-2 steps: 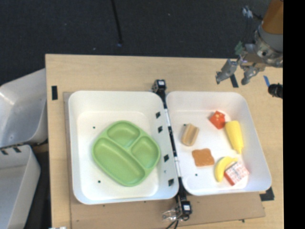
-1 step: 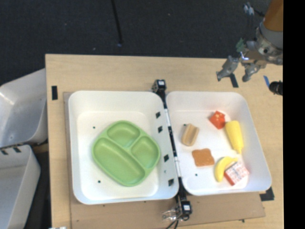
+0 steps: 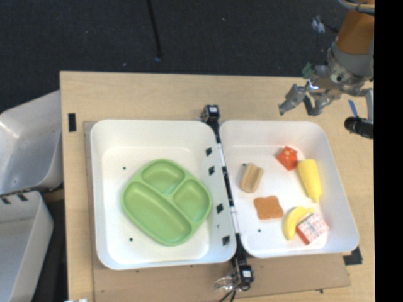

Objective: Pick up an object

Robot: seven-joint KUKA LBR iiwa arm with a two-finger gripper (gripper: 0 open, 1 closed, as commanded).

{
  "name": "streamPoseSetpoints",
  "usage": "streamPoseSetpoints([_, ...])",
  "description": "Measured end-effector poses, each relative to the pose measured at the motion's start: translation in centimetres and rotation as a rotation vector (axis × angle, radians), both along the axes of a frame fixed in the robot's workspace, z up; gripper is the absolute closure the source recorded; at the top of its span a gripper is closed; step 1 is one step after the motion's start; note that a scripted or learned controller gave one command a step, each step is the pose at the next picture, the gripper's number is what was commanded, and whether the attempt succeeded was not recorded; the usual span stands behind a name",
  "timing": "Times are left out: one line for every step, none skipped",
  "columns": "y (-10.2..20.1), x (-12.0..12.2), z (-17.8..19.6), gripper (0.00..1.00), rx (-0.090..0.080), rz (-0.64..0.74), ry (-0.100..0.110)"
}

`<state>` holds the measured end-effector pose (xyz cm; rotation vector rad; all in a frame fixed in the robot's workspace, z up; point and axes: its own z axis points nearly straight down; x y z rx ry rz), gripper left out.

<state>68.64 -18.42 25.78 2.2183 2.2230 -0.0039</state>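
My end effector (image 3: 304, 100) hangs above the pale wooden counter (image 3: 157, 96), just past the far rim of the right-hand shallow white bin (image 3: 327, 247), its fingers spread apart and holding nothing. This looks like the approach step, with no grasp begun. The pickable things lie in that bin: a small red block (image 3: 287, 157), a long yellow corn-like piece (image 3: 310, 178), a tan bread-roll shape (image 3: 251, 177), an orange toast slice (image 3: 269, 207). Next, I judge, I must swing over one of them, likely the red block nearest me, and descend.
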Motion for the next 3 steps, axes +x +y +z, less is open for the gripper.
streamPoseSetpoints([-0.5, -1.0, -5.6, 0.0, 0.0, -0.003, 0.002])
streamPoseSetpoints([-0.5, -0.4, -9.9, 0.0, 0.0, 0.0, -0.001])
streamPoseSetpoints([-0.6, -0.3, -8.4, 1.0, -0.004, 0.002, -0.006])
